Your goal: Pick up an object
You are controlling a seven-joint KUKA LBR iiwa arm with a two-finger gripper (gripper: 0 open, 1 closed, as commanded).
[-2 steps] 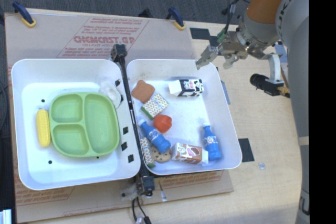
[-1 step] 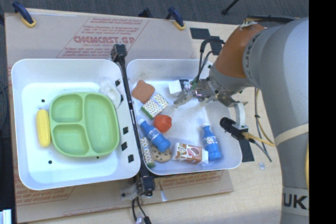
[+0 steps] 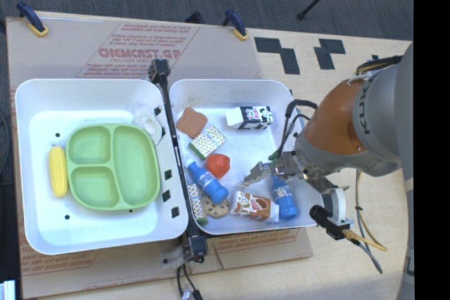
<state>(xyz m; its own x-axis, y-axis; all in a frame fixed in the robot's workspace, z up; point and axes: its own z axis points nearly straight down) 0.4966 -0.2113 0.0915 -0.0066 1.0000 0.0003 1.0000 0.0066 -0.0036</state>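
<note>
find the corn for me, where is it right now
The corn lies in the left bin, near its left wall, just beside the green divided plate.

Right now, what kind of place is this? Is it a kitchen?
Probably not a kitchen, more likely a robot test lab. A grey and orange robot arm reaches into a white bin of toy food, and clamps hold a cardboard sheet onto the bench.

The grey arm [image 3: 380, 116] reaches in from the right, its orange band [image 3: 337, 124] above the wrist, bent downward so the gripper [image 3: 271, 171] points left at a low slant.
</note>
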